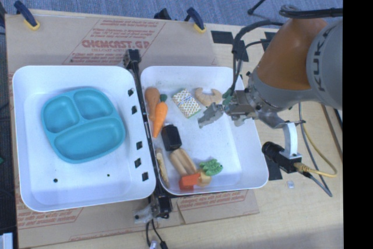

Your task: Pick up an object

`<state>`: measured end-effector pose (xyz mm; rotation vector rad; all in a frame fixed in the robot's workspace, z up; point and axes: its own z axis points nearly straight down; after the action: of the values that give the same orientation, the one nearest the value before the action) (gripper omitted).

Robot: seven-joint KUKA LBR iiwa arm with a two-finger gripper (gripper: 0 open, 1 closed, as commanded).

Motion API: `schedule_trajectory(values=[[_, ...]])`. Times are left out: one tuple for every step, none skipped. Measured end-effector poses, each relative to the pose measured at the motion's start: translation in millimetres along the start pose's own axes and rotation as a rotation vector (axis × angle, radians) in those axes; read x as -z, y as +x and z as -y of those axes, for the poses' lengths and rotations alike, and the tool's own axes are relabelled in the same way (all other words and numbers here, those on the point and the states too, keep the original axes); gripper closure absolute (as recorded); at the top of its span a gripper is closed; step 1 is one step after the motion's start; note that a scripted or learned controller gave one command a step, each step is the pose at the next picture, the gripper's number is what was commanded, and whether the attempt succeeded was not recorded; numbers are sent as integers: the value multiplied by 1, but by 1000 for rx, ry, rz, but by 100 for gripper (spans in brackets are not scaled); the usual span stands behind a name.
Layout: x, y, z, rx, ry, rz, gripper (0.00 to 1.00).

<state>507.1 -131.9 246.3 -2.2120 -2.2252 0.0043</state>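
My gripper [211,115] hangs over the middle of the right bin [247,148], reaching in from the right, and nothing shows in it. Just left of it lies a green-and-white checkered packet [186,103]. A tan curved pastry [206,95] sits right behind it. Two orange carrots [156,109] lie along the bin's left wall. A black block [171,137] rests below them. Near the front edge are tan bread sticks [181,161], a green broccoli piece [211,167] and a red piece [188,181].
The left bin [35,178] holds a blue divided plate [83,123]. A black clip rail [139,125] runs between the bins. The grey and orange arm [291,67] and its cables cover the right bin's far right side.
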Motion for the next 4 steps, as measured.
schedule_trajectory(values=[[-71,0,-73,61,0,1,0],[-148,32,-130,256,-4,9,0],[-148,18,-83,239,-20,8,0],[-136,17,-84,242,-21,12,100]])
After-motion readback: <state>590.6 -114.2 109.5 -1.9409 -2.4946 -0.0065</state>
